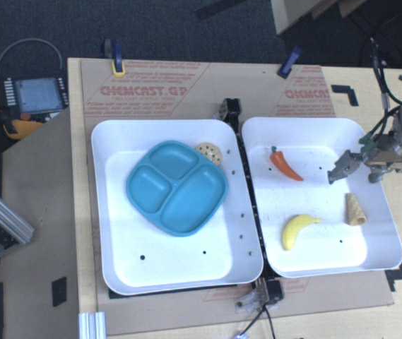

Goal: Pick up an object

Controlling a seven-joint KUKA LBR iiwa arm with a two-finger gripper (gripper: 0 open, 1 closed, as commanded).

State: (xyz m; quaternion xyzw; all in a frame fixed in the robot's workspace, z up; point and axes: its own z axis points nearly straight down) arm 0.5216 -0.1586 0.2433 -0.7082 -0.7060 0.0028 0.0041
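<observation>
The right bin (314, 136) holds a red chili pepper (285, 164) near its back left, a yellow banana (297, 229) toward the front, and a small tan cone-shaped piece (356, 209) at the right. My gripper (355, 175) hangs over the right side of this bin, just behind the tan piece and to the right of the pepper. Its fingers are spread open with nothing between them. In the left bin (116, 260) lies a blue divided plate (177, 187), with a round cookie (208, 152) at its back right edge.
Both bins rest on a cardboard-covered board (186, 83), with clamps at its back edge. A black bracket (230, 109) sits between the bins at the back. Cables hang near the arm at the right. The front half of the left bin shows bare white floor.
</observation>
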